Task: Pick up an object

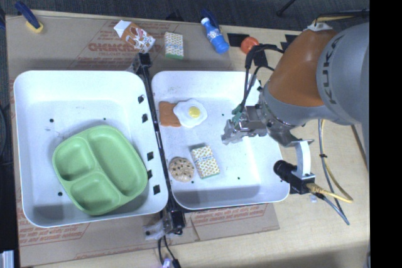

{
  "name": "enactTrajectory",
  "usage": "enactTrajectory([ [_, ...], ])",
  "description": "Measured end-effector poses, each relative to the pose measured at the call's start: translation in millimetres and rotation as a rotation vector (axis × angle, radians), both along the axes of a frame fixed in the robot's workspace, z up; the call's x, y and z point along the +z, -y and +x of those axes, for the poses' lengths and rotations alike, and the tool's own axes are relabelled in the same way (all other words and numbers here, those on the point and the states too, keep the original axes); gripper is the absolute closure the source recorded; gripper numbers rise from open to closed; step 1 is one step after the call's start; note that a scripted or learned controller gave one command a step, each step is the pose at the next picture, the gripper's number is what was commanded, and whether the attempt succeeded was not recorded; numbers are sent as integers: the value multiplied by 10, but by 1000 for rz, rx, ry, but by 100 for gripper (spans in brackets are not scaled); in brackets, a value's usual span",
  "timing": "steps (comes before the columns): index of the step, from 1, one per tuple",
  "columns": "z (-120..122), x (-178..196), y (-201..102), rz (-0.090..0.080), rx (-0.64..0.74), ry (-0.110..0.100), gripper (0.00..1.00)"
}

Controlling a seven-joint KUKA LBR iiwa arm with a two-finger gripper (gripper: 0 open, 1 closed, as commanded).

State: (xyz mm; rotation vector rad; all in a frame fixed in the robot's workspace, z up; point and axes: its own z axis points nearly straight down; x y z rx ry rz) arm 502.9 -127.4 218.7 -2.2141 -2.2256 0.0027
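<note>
I am reaching in from the right over the surface, which is carrying two shallow white bins side by side: the left bin and the right bin. My grey arm is hanging over the right bin's right half, and my gripper is sitting above bare white floor there; whether it is spread or pressed together I cannot tell, and nothing is showing between its tips. In the left bin one green divided plate is lying flat, its long axis running from upper left to lower right. In the right bin four things are lying, all to the left of my gripper and apart from it. One toy fried egg is sitting nearest, up and to the left, touching one orange slab that is standing with its long side running up and down the view. One patterned packet is lying below and to the left of my gripper, its long axis tilting slightly from upper left to lower right. One cookie is resting just beside that packet, on its left, near the bin's left wall. Behind the bins, on the surface, one snack bag, one small box, one blue bottle pointing up-left, and one orange ball are lying.
</note>
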Motion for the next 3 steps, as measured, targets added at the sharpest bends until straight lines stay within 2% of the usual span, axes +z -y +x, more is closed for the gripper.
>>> enactTrajectory([
  [1, -267, 50, -68, 0, 0, 0, 100],
  [2, -265, 34, 207, -1, 0, 2, 100],
  [3, -255, 304, -267, 0, 1, 4, 100],
])
